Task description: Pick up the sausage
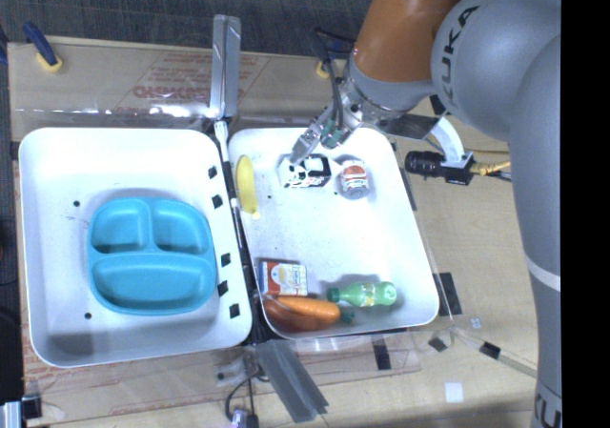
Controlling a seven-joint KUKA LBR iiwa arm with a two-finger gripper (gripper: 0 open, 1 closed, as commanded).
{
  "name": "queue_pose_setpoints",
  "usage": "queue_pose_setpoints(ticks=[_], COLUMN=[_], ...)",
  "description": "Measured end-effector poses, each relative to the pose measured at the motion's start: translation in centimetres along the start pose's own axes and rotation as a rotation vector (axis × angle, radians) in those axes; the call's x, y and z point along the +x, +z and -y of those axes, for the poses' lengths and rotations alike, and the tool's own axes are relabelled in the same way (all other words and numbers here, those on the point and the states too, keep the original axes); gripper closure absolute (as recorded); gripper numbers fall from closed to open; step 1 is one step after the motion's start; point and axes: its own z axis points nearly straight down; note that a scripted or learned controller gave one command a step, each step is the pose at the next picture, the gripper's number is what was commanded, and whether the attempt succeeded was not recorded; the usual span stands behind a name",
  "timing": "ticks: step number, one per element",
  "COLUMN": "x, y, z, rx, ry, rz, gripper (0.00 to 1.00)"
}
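The sausage (302, 312) is an orange-brown, elongated piece lying along the front wall of the right bin (405, 226), just below a small carton (283, 277). My gripper (319, 138) hangs over the far part of that same bin, right above a black-and-white toy (307, 172). It is well away from the sausage, which lies at the opposite, near end of the bin. Nothing is visibly held.
The right bin also holds a yellow banana (247, 183) by its left wall, a small can (354, 178) beside the toy, and a green bottle (363, 295) next to the sausage. A blue divided tray (151, 254) sits in the left bin (38, 226).
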Motion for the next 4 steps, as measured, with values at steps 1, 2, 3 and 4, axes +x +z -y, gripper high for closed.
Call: queue_pose_setpoints(ticks=[1, 2, 3, 4], x=[-3.2, -11.8, -10.4, -2.3], y=[5.8, 8.5, -2.8, -4.4], z=[6.2, 7.2, 5.6, 0.9], rx=[0.0, -0.002, -0.003, 0.0], ry=[0.016, -0.023, -0.143, -0.031], rz=[0.0, 0.002, 0.004, 0.0], gripper=[1.0, 1.0, 1.0, 1.0])
